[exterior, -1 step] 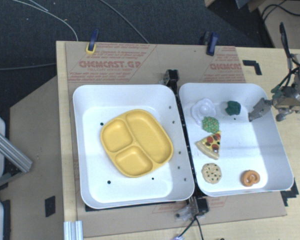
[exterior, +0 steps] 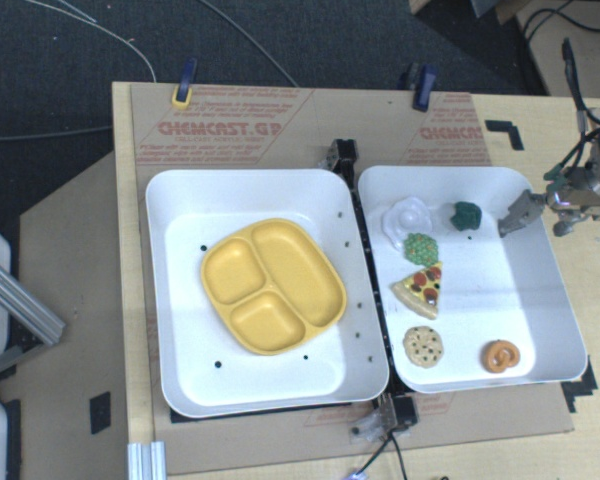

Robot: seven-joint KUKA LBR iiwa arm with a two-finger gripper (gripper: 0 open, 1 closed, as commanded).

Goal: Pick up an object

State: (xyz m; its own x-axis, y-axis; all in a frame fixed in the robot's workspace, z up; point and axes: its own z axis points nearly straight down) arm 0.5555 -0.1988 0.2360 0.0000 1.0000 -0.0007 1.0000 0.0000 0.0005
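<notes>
The right bin (exterior: 540,298) holds several small toy foods. A dark green piece (exterior: 466,215) lies near the back, with a clear plastic item (exterior: 409,217) to its left. Below those are a light green leafy piece (exterior: 421,248) and a pizza slice (exterior: 421,291). A chocolate-chip cookie (exterior: 422,346) and a small brown donut (exterior: 500,355) lie near the front wall. My gripper (exterior: 536,212) hangs over the bin's back right corner, to the right of the dark green piece and apart from it. Nothing is in it.
The left bin (exterior: 180,218) carries a yellow divided plate (exterior: 272,285) in its middle. A black bracket (exterior: 342,154) sits between the bins at the back. Blue clamps (exterior: 421,85) hold the cardboard base. Cables hang at the far right.
</notes>
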